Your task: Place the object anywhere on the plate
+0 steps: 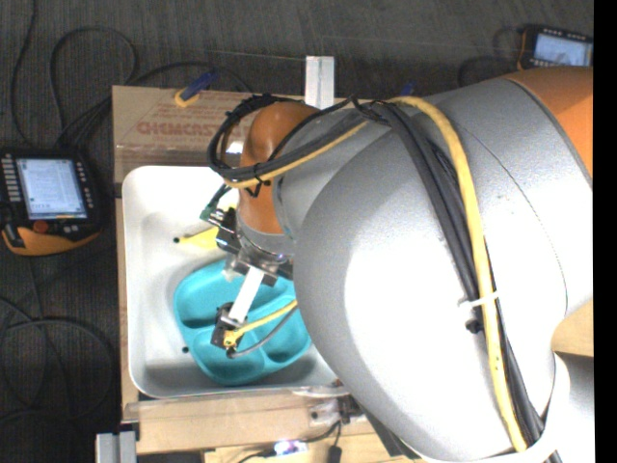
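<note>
A turquoise plate (pixel 198 302) with dividing ridges lies in the near part of the left white bin (pixel 145 258). A small yellow object (pixel 196 242) rests on the bin floor just beyond the plate's far rim, with a green bit (pixel 211 207) showing above it. My gripper (pixel 225 230) hangs over the plate's far edge, right beside the yellow object, mostly hidden under the orange wrist band (pixel 275 143). I cannot tell whether the yellow object is touched by the gripper.
The grey arm covers the right bin and most of the view. A cardboard box (pixel 164 123) lies behind the left bin. A teach pendant (pixel 43 196) lies on the floor at left. The bin's left strip is bare white floor.
</note>
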You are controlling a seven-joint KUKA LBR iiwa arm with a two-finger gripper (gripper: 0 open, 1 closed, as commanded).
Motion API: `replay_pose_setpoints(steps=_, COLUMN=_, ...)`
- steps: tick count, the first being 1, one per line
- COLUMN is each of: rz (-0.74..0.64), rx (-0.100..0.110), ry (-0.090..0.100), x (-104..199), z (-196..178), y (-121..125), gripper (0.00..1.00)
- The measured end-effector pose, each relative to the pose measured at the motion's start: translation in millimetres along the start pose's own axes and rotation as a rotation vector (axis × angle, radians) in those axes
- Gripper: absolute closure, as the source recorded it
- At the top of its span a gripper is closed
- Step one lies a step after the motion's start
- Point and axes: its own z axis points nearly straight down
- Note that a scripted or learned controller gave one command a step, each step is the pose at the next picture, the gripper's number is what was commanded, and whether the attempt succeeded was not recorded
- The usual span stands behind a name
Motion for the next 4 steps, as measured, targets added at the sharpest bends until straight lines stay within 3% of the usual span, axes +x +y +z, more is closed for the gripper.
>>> replay_pose_setpoints(steps=1, rz=-0.169, rx=0.001, ry=0.001, x=-47.7, z=-33.4, y=-26.6, gripper=1.0)
replay_pose_setpoints(steps=2, rz=0.096, rx=0.002, ry=0.0, x=-4.7, z=-26.3, y=-51.5, gripper=1.0)
replay_pose_setpoints(steps=3, rz=0.097, rx=0.001, ry=0.0, x=-5.0, z=-26.5, y=-51.1, gripper=0.0)
replay_pose_setpoints(steps=4, rz=0.097, rx=0.001, ry=0.0, x=-5.0, z=-26.5, y=-51.1, gripper=0.0)
